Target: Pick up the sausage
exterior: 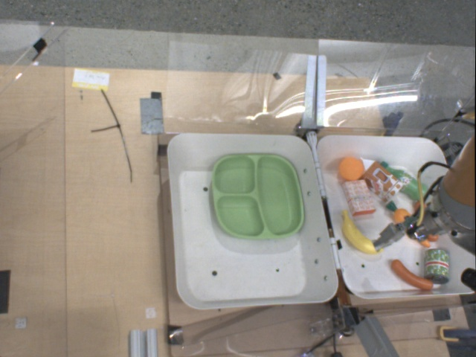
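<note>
Sausage (411, 274) is seen lying at the near edge of the right bin (372, 277), as a reddish-orange link set slantwise, with a small green can (437, 265) standing just beside its right end. Just beyond it, the pincer (394, 235) is held low over the bin floor, reaching in from the right, with a grey finger (388, 236) pointing left toward the banana (358, 236). Whether the fingers are spread or pressed together cannot be told, and nothing is seen gripped between them. The sausage is apart from the pincer, nearer to the camera. The banana is laid along the left wall of the same bin, its lower tip near the grey finger. Farther back, a small pink box (359, 197) is found, with a small orange piece (401, 216) to its right and a green packet (396, 182) beyond that. At the far left of that bin an orange (352, 169) is placed. The left bin (245, 274) is occupied by a green divided plate (258, 195) with three compartments, set toward its far side. Both bins are carried by a wooden surface (74, 222), on which a thin dark cable (119, 136) and a yellow label (91, 79) are seen at the far left.
</note>
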Controlling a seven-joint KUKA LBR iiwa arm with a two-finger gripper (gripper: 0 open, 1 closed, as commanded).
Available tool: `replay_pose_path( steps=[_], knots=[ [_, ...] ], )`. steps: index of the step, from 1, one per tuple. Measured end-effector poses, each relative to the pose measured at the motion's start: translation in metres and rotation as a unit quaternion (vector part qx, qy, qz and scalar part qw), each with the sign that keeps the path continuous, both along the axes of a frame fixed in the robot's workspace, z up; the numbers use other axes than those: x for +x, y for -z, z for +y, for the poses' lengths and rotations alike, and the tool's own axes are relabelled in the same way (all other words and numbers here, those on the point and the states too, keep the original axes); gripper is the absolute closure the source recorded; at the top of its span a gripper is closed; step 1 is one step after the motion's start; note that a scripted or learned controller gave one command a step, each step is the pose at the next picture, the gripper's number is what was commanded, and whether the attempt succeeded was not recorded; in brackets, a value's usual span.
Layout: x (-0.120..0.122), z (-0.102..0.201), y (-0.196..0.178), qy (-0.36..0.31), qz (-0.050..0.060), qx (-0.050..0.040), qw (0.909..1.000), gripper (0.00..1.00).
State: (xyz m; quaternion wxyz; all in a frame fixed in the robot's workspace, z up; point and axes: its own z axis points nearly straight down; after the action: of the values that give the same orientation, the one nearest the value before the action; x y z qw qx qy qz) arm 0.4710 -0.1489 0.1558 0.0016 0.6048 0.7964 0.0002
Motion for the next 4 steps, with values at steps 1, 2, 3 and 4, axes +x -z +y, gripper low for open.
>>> replay_pose_path(
  steps=[1,2,3,4],
  knots=[
    [-0.013,-0.032,0.066,-0.019,0.0,-0.0001,0.9998,0.0],
    [-0.011,-0.033,0.054,-0.018,-0.003,-0.0009,0.9998,1.0],
    [-0.003,0.03,-0.045,-0.042,-0.003,-0.0004,0.9991,1.0],
    [-0.003,0.03,-0.045,-0.042,-0.002,-0.0003,0.9991,0.0]
  ],
)
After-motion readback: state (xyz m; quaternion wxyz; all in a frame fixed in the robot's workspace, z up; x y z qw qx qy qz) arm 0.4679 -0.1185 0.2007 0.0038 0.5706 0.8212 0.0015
